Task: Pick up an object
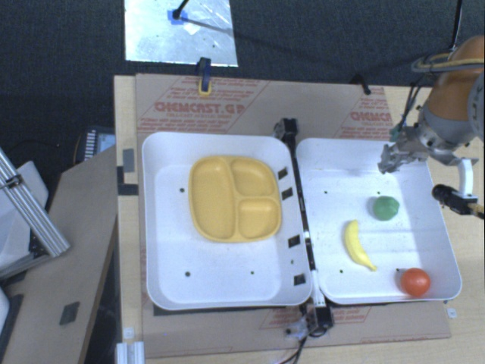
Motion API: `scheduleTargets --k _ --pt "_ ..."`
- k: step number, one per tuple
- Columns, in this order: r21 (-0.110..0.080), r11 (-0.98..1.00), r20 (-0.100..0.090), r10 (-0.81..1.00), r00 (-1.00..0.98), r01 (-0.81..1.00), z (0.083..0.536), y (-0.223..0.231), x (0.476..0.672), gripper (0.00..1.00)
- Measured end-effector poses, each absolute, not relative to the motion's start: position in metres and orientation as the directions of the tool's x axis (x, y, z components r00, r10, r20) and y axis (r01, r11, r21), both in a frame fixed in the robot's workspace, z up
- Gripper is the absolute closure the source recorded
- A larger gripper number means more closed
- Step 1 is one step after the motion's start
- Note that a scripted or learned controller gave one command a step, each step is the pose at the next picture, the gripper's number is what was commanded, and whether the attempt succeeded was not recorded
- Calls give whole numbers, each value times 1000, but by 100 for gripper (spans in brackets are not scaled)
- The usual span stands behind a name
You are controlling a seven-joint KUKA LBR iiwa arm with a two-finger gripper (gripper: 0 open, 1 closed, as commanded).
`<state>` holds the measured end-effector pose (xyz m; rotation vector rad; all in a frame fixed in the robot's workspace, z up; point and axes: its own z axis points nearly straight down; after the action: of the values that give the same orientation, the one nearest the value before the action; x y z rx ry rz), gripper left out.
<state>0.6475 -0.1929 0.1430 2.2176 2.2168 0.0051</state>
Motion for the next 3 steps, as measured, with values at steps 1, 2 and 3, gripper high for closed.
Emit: scheduleTargets --k 1,2,3 --pt "7 5 -2 1000 -5 1000 205 -186 645 100" --pt "6 5 -2 1000 -5 1000 250 -191 646 100" --pt "1 9 1 1000 -9 1000 250 -137 619 100"
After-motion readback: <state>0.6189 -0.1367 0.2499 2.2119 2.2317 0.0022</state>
